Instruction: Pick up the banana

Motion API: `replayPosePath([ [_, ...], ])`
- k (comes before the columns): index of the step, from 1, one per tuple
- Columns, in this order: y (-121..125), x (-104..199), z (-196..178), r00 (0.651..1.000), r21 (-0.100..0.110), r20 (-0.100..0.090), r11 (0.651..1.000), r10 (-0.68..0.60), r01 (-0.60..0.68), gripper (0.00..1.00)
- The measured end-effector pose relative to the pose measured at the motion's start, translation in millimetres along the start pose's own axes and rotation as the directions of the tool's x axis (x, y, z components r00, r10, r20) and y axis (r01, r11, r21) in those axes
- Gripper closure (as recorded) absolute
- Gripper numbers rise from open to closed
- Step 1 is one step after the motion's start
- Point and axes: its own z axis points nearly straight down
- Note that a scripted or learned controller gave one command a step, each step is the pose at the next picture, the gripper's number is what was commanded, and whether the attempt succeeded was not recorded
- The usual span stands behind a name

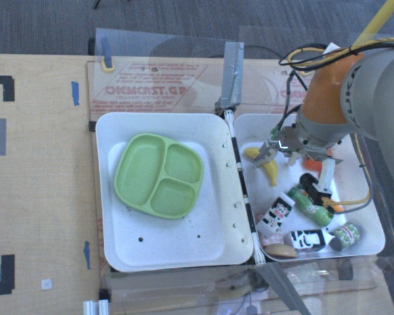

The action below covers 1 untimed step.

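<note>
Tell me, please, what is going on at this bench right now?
A grey arm with an orange band reaches into the right bin from the right. Its gripper sits low over the banana, which lies near that bin's left wall. The view does not show the banana between the fingers, so no grasp is confirmed. Other small toys lie in the same bin, nearer the front. The left bin holds a green divided plate.

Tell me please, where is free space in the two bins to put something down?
Left bin: bare floor in front of the green plate, and a strip along the right wall. Right bin: crowded. The banana lies beside the claw; toys pack the front half.
</note>
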Motion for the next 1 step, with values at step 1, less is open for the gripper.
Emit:
replayPosePath([
  [1,1.3,-0.3,-9.4,1.0,-0.002,0.0,1.0,0.001,-0.001,1.0],
])
